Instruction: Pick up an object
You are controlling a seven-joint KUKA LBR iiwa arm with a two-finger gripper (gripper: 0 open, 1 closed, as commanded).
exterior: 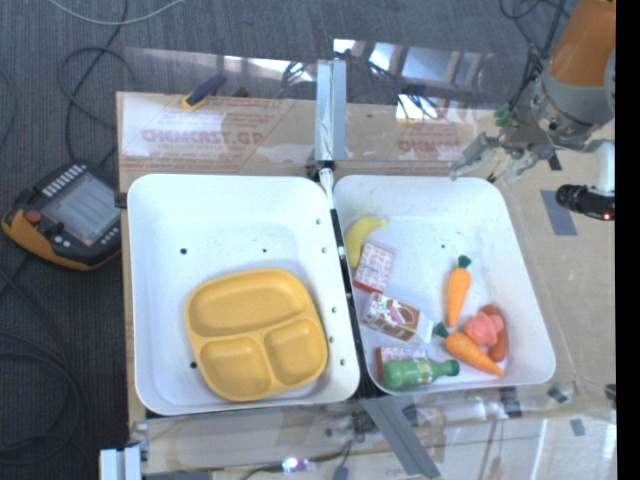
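Note:
The right bin [515,268] holds a yellow banana [362,233], a red-and-white packet [374,266], a brown carton [392,316], a green bottle [418,371], two orange carrots [457,293] [472,353] and a red lumpy toy [488,328]. My gripper [492,168] hangs over the bin's back rim near its right corner. It is open, its fingers [466,162] are spread and nothing is between them. All the objects lie well in front of it.
The left bin [160,268] carries a yellow divided plate [257,333]. A metal post [330,118] stands at the back between the bins. A teach pendant [65,215] lies on the floor to the left.

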